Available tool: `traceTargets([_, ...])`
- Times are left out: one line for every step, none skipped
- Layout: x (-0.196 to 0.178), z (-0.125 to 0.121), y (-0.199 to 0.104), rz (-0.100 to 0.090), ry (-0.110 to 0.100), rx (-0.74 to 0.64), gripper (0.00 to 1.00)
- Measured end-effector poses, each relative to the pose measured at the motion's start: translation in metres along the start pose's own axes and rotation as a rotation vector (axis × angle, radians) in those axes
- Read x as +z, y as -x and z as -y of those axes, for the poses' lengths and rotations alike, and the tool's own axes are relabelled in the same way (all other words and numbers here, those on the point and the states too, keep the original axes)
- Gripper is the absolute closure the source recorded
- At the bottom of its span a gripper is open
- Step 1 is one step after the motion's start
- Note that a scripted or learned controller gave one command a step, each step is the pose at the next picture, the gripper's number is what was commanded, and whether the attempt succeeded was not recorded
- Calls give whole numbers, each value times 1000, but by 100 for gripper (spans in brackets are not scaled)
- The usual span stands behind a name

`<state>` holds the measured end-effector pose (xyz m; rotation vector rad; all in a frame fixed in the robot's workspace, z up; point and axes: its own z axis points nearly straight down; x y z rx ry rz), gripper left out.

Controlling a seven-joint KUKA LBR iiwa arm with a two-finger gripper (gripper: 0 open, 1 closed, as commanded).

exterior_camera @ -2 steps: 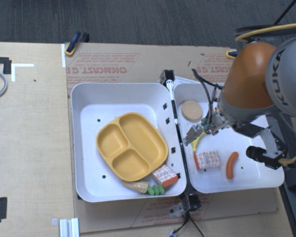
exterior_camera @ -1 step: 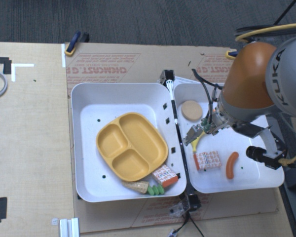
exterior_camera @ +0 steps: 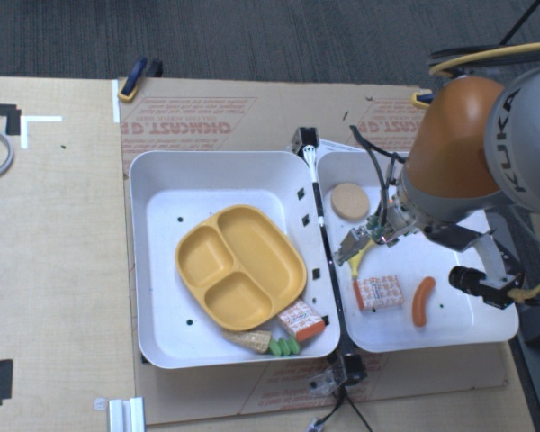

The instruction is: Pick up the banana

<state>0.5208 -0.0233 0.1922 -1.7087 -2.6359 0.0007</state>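
A cardboard-covered bench [exterior_camera: 189, 115] on dark carpet bears two glossy white bins. The gripper [exterior_camera: 349, 250] hangs low in the right bin [exterior_camera: 486, 322], its grip unclear, touching the slim yellow banana [exterior_camera: 358, 261]. Left of it lies a smooth yellow sectioned plate [exterior_camera: 240, 265].

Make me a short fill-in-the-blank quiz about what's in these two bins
The yellow divided plate lies in the ____ bin.
The sausage lies in the ____ bin.
The round cookie is in the same bin as the ____, which lies by the gripper.

Missing words: left; right; banana
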Motion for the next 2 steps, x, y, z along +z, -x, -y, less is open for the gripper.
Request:
traceTargets([0,0,0,0,0,0,0])
traceTargets([93,11,83,2,2,-510,0])
